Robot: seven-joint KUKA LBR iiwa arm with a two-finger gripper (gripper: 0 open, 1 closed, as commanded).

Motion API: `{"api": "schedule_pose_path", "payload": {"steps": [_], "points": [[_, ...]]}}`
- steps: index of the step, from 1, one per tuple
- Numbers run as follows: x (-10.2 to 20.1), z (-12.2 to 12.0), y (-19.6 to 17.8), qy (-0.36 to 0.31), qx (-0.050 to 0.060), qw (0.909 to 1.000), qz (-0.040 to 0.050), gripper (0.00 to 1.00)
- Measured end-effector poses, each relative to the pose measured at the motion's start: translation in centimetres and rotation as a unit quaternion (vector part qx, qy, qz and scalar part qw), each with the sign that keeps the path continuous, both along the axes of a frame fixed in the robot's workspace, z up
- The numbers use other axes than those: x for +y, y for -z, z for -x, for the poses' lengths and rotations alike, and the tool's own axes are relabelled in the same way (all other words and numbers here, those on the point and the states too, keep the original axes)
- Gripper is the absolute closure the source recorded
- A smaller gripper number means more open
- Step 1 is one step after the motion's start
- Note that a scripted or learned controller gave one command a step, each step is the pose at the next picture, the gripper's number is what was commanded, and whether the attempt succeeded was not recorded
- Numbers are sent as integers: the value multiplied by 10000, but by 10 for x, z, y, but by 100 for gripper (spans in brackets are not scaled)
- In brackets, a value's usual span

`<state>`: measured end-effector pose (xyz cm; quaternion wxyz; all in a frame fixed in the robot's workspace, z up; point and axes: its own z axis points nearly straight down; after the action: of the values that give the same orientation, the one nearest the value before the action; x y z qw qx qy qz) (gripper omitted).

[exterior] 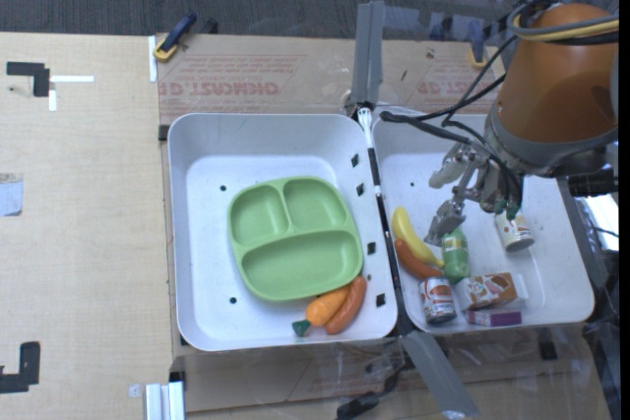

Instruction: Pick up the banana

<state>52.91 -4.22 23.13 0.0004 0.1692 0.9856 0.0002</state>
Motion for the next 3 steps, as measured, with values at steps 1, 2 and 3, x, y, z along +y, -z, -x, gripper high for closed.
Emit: {"api": "schedule_pose_path", "payload": {"steps": [1, 2, 3], "points": [[-63, 51, 61, 289, 7, 9996, 3, 0], [-55, -17, 139, 1065, -11, 9943, 2, 0], [-56, -17, 130, 1076, -23, 9942, 0, 100]]}}
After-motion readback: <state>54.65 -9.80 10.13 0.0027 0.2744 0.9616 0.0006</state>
